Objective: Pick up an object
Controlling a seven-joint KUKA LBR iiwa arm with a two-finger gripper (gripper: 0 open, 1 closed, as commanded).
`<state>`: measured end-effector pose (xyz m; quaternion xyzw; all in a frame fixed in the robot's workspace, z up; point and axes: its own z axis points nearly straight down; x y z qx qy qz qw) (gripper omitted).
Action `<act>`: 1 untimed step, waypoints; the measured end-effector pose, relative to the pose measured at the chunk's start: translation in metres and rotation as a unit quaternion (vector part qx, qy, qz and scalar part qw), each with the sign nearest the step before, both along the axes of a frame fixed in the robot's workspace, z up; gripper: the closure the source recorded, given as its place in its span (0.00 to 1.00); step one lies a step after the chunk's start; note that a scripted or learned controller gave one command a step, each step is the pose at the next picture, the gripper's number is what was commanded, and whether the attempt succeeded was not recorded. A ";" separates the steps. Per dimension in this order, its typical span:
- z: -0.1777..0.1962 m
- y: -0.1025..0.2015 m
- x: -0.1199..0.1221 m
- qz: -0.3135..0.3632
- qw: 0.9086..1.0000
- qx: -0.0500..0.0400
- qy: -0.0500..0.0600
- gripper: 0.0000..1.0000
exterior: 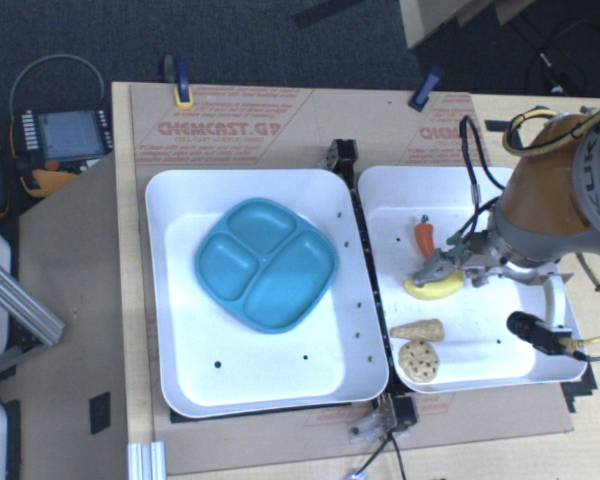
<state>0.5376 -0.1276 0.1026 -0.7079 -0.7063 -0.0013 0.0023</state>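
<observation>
In the right bin (500, 193), a yellow banana (432, 288) lies near the left wall. My gripper (442, 268) is low over the banana's upper edge, touching or nearly touching it, with the arm reaching in from the right. A small orange carrot (424, 236) lies just behind the gripper. In front of the banana are a tan cone-shaped piece (418, 331) and a round chocolate-chip cookie (418, 360).
The left bin (170, 268) holds a blue divided plate (267, 264) in its middle. A black divider rail runs between the two bins. The right part of the right bin is covered by the arm.
</observation>
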 end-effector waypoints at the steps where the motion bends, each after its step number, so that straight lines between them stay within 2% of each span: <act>1: 0.017 -0.001 0.004 0.000 1.000 -0.003 -0.008 1.00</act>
